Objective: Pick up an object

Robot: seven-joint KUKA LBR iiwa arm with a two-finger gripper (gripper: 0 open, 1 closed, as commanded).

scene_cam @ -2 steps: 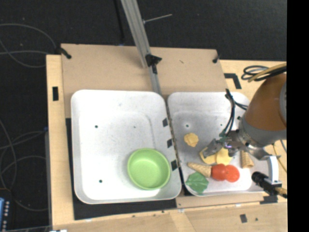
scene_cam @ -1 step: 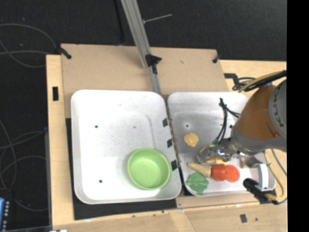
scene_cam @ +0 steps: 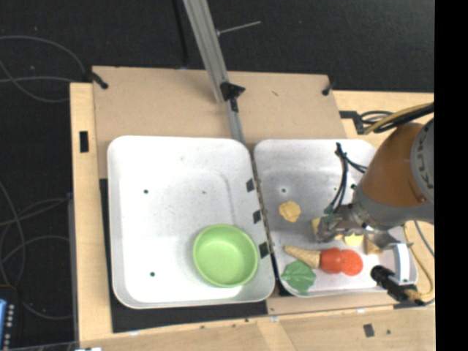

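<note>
**Ana:** Where has the arm got to?

**Ben:** Its claw (scene_cam: 335,227) is low in the right bin (scene_cam: 307,163), over the cluster at that bin's near right. Whether it is spread or pinched cannot be told; the wrist and cables cover it.

**Ana:** And what could it pick?

**Ben:** A red object (scene_cam: 341,262) lies just below the claw, with a tan cone-shaped piece (scene_cam: 303,254) touching its left end and a green piece (scene_cam: 298,275) beside the cone, against the bin's front rim. A small yellow-brown lump (scene_cam: 289,211) sits apart, to the claw's left. Something yellow (scene_cam: 353,240) peeks out right under the claw; that looks like the nearest target.

**Ana:** So how should the grasp go?

**Ben:** Probably straight down on the yellow thing, closing only once both sides are bracketed, so that the red neighbour is not dragged along. Then a slow lift, checking that something really hangs there.

**Ana:** The left bin (scene_cam: 161,174)?

**Ben:** It holds a green bowl (scene_cam: 225,254) near its front right corner, well away from the claw. The worktop (scene_cam: 168,104) beyond is bare board.
</note>
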